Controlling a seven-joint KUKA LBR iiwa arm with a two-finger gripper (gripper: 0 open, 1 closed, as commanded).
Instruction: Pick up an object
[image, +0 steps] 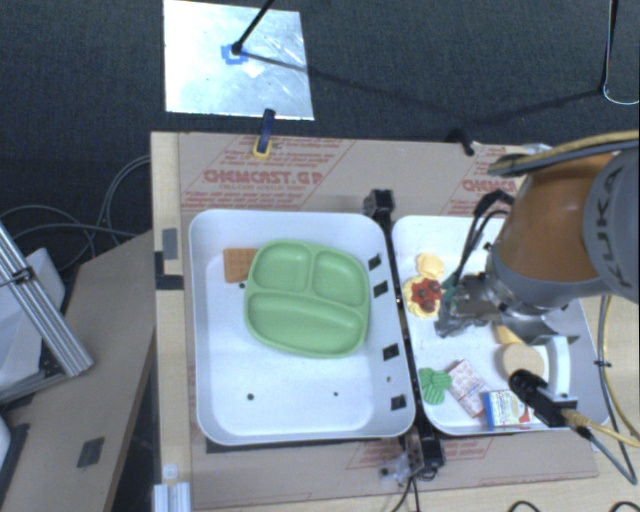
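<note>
Camera view: arm reaches into the right bin (470, 228) from the right.
End effector (455, 318): low over the bin floor, just beside the red item (425, 295); grip state cannot be told.
Step, as judged: approach, nothing lifted.
Next move: settle over one item and close.
Objects: small packets (470, 385), green leafy piece (434, 384), yellow piece (430, 265).
Left bin (290, 410): smooth green divided plate (306, 298).
</note>
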